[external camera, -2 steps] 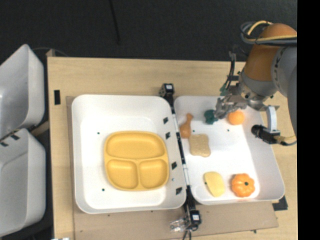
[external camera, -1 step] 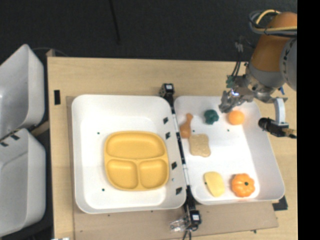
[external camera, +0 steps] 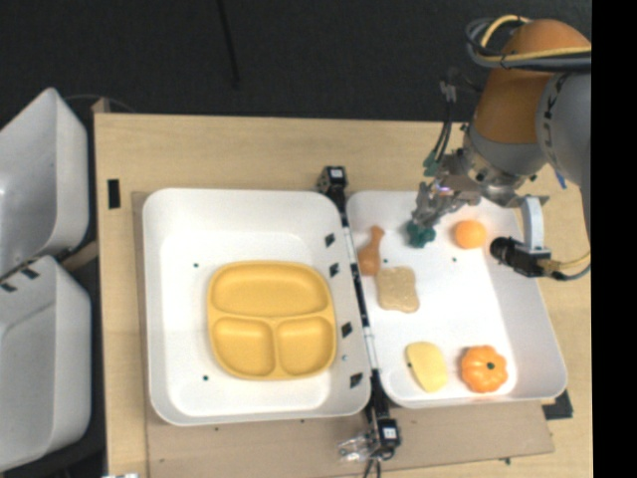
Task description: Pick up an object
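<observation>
Pumpkin (external camera: 484, 368) and a pale yellow oval piece (external camera: 428, 366) sit side by side, apart, at the near end of the right bin (external camera: 518, 317), with the oval piece to the left. Across the divider, the left bin (external camera: 179, 237) holds a yellow three-compartment plate (external camera: 271, 319) lying flat near its middle. Farther up the right bin lies a tan, flat, toast-like piece (external camera: 398, 289), and just beyond it, close to the divider, an orange-brown drumstick-shaped item (external camera: 371, 250) with its long axis running near to far. Beyond these, toward the far end of the bin, the gripper (external camera: 430, 217) is down low over a small dark-green object (external camera: 421, 234), which sits right at its fingertips on their near-left side; I cannot tell whether the fingers are closed on it or merely touching, since the wrist hides the gap. To the right of the gripper, apart from it, rests a small orange ball (external camera: 469, 233). The green object looks like the target in hand: it lies directly under the tool, so the coming move probably turns on whether the fingers straddle it or sit slightly to its far right. If offset, a closing grasp could nudge it toward the drumstick rather than capture it. The arm's orange band (external camera: 528, 78) rises at the far right.
</observation>
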`<action>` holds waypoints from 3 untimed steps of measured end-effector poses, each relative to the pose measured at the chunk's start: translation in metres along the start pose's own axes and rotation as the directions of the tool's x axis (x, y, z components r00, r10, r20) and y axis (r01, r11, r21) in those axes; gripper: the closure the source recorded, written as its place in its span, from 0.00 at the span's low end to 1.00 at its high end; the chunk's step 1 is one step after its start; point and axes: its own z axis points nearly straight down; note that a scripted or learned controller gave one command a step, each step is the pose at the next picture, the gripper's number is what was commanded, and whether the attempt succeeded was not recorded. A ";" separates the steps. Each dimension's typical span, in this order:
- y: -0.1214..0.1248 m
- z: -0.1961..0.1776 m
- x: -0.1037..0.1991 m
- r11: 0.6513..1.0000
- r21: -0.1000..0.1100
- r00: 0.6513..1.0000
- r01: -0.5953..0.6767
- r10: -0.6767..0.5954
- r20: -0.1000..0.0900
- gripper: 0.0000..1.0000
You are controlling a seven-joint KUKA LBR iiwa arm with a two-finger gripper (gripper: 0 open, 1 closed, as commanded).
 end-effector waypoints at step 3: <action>-0.021 -0.016 0.154 1.000 0.001 1.000 0.001 -0.001 0.000 1.00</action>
